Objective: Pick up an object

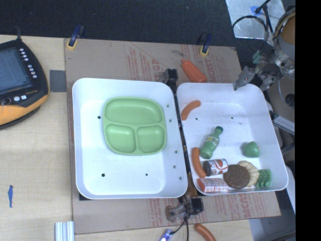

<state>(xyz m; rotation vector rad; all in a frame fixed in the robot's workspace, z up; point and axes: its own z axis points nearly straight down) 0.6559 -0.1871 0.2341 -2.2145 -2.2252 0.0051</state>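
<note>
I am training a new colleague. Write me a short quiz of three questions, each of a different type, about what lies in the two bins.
1. True or false: the green divided plate lies in the left bin.
2. Multiple choice: what lies closest to the green bottle in the right bin? A) the gripper B) the small can C) the orange tablet
3. Fill in: the chocolate cookie lies near the bin's ____ edge in the camera view.

Key: 1 true; 2 B; 3 bottom
</note>
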